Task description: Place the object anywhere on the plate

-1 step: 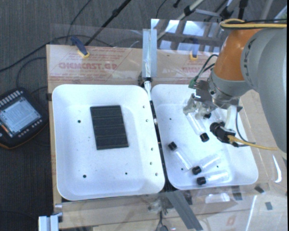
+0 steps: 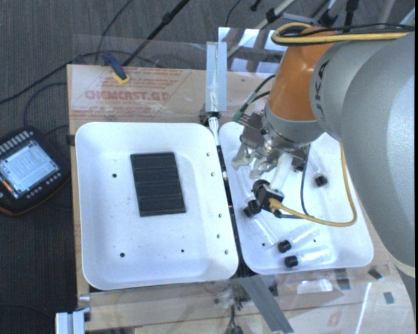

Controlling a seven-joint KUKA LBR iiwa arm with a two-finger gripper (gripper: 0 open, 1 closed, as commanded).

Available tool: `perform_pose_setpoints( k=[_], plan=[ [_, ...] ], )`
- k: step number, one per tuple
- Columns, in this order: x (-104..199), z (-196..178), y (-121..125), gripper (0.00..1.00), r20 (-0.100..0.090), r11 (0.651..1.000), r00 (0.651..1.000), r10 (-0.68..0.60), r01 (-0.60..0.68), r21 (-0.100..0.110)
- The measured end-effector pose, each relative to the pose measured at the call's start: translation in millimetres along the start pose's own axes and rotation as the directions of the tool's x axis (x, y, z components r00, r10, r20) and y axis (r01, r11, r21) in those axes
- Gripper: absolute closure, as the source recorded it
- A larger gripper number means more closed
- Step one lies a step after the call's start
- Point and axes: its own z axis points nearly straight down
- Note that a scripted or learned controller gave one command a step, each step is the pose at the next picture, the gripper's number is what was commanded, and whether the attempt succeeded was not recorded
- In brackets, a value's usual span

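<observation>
Two shallow white bins with rounded corners and smooth, glossy moulded walls sit side by side on a bench of pale wood board in the middle of the frame. The left bin carries the plate, a flat, dark, matte rectangular slab with fine parallel ribs running across its short side; it lies slightly tilted, a little above and right of that bin's centre, with a few small dark dots on the white floor around it. The right bin holds the objects, several clear plastic tubes with black caps: two tubes lie near the lower edge of the bin, one lies at the bin's centre just below the arm's tool, and a separate small black cap rests toward the right. A thin yellow cable loops across the right bin floor. The arm, with a smooth grey housing and an orange band, enters from the upper right, and its gripper hangs low over the upper centre of the right bin. Whether the claw is apart or together cannot be told from this slant. A black handheld pendant with a lit screen lies on the dark carpet at the left edge.
</observation>
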Motion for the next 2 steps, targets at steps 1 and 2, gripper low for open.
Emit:
perform_pose_setpoints(
  k=[1,2],
  plan=[
    [40,-19,-77,1.00,0.001,0.998,0.998,-0.067,0.067,0.001],
    [139,-28,-28,1.00,0.004,0.964,0.964,-0.265,0.265,-0.003]
  ],
)
